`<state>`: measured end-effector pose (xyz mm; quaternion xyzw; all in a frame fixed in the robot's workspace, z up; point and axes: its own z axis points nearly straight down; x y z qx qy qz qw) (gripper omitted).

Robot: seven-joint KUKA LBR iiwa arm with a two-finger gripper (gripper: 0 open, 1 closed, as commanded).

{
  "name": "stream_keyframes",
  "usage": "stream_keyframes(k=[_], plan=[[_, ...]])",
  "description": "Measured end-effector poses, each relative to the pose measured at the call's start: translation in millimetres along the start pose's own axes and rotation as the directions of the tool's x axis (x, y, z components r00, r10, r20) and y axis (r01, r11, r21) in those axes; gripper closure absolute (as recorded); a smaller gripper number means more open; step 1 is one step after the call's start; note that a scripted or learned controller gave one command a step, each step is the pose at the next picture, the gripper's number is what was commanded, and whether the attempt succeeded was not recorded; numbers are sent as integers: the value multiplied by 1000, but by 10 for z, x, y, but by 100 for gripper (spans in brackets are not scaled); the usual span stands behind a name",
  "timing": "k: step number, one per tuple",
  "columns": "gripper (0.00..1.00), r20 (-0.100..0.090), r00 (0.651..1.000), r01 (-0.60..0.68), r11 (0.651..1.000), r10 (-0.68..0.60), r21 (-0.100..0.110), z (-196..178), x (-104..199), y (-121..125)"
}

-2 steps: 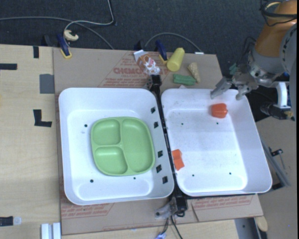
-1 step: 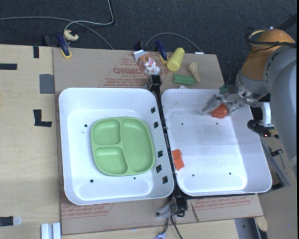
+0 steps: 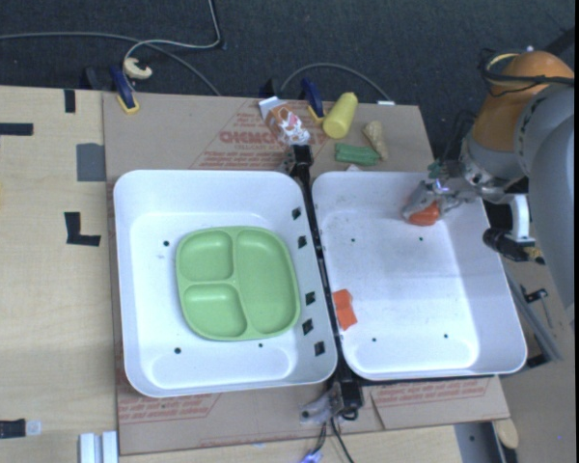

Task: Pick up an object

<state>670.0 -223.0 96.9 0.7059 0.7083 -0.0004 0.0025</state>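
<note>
My gripper point(image 3: 427, 201) hangs over the far right corner of the right bin point(image 3: 405, 355), reaching in from the right. A small red-orange object point(image 3: 425, 217) lies right under its tip, touching or almost touching it. I cannot tell whether that object is gripped or just resting on the bin floor. An orange block point(image 3: 344, 309) lies against the right bin's left wall, well away from the gripper. A green divided plate point(image 3: 237, 284) sits in the middle of the left bin point(image 3: 145, 220).
Behind the bins on the cardboard lie a yellow cylinder point(image 3: 340, 114), a green piece point(image 3: 355, 154), a tan piece point(image 3: 374, 139) and a small printed packet point(image 3: 285, 122). The arm's grey body point(image 3: 550, 162) stands along the right bin's right side.
</note>
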Motion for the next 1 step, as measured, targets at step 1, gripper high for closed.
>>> stream_keyframes(k=[1], plan=[[100,-5,1000,-1,1000,1,0,106,900,-1]])
